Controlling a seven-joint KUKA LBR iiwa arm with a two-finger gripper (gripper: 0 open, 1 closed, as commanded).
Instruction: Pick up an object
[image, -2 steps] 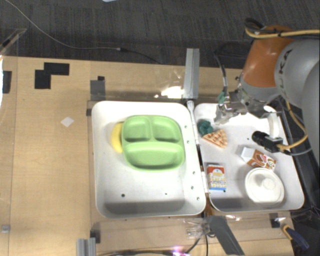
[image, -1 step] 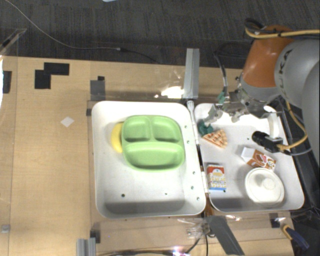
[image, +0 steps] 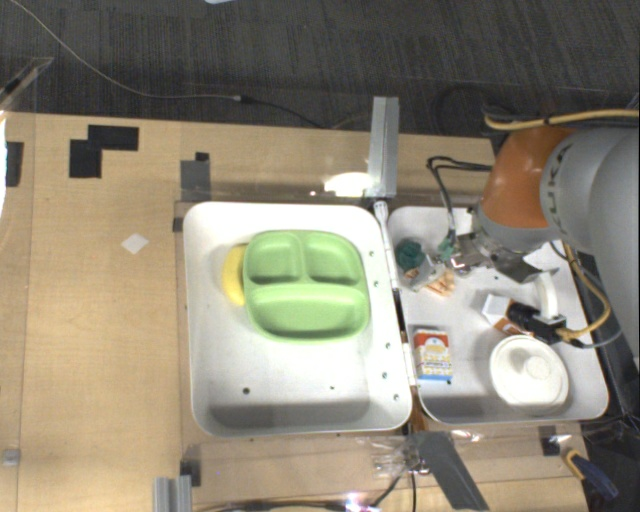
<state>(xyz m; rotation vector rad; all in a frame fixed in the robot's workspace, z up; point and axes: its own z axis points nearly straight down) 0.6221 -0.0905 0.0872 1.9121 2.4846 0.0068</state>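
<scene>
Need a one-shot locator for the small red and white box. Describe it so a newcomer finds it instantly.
Start at the right-hand shallow white bin. Follow its left wall toward the near edge: the small red and white rectangular box lies flat there, left of the round white lidded container. It is the only flat, printed, red-topped item; its neighbours are plain white or small cluttered bits farther back.

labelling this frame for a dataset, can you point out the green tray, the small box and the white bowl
green tray (image: 303, 283): camera view, on the ridge between its compartments, left bin
small box (image: 432, 355): camera view, on its printed top face, right bin
white bowl (image: 528, 370): camera view, on its rounded top, right bin
</scene>
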